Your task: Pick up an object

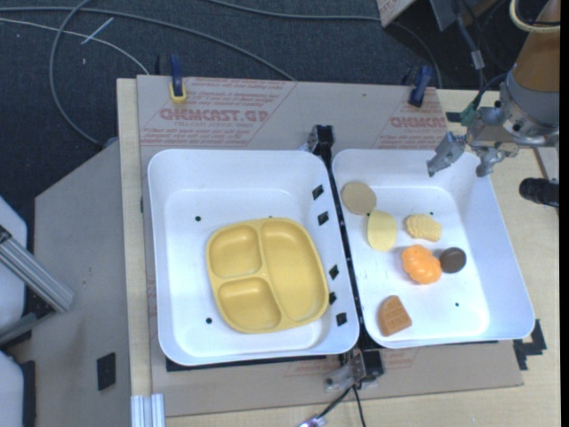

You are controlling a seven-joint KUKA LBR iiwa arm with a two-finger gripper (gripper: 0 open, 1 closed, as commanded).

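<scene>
The right bin (498, 278) holds several small food-like pieces: a tan round disc (358, 197), a pale yellow piece (381, 230), a ridged yellow piece (424, 228), an orange ball (420, 265), a dark brown round piece (452, 260) and an orange-brown wedge (394, 315). My gripper (464, 157) hangs above the bin's far right corner, well up and to the right of all these pieces. Its two fingers are spread apart with nothing between them.
The left bin (169, 238) holds a yellow three-compartment tray (265, 274). A black divider with clips (333, 229) runs between the bins. Blue clamps (177, 76) (419, 84) stand at the board's far edge. Cables lie on the dark floor behind.
</scene>
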